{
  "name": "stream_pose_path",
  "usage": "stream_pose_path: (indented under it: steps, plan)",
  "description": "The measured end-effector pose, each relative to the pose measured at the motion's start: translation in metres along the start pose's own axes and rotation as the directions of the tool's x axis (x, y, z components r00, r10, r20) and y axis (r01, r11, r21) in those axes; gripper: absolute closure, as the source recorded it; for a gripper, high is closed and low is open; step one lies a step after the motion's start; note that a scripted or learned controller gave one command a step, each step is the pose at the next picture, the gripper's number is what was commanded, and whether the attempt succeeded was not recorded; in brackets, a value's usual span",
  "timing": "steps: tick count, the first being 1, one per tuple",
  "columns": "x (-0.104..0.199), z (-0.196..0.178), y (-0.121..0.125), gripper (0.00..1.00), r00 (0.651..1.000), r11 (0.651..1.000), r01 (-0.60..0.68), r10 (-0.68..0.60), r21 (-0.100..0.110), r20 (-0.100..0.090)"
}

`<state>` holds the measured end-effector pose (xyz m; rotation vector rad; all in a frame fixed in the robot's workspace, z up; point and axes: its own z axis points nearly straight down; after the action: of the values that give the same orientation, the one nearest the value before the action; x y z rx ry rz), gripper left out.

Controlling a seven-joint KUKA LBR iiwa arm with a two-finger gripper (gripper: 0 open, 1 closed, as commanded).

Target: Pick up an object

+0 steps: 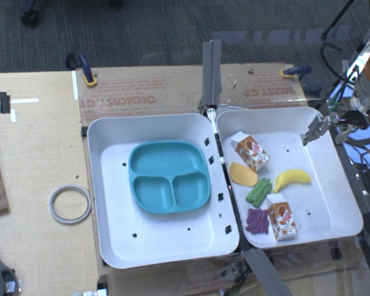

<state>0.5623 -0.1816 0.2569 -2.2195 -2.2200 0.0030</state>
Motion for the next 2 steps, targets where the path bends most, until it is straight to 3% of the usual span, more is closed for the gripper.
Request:
stream_pose_path:
  steps: [1,2]
  plan:
    - [-0.024,0.011,0.001,0.00,1.000,1.000,-0.009,0.009,0.000,0.001]
    - [0.026,0.137,-0.051,0.00,0.982,0.982,-0.188,0.188,0.001,-0.001]
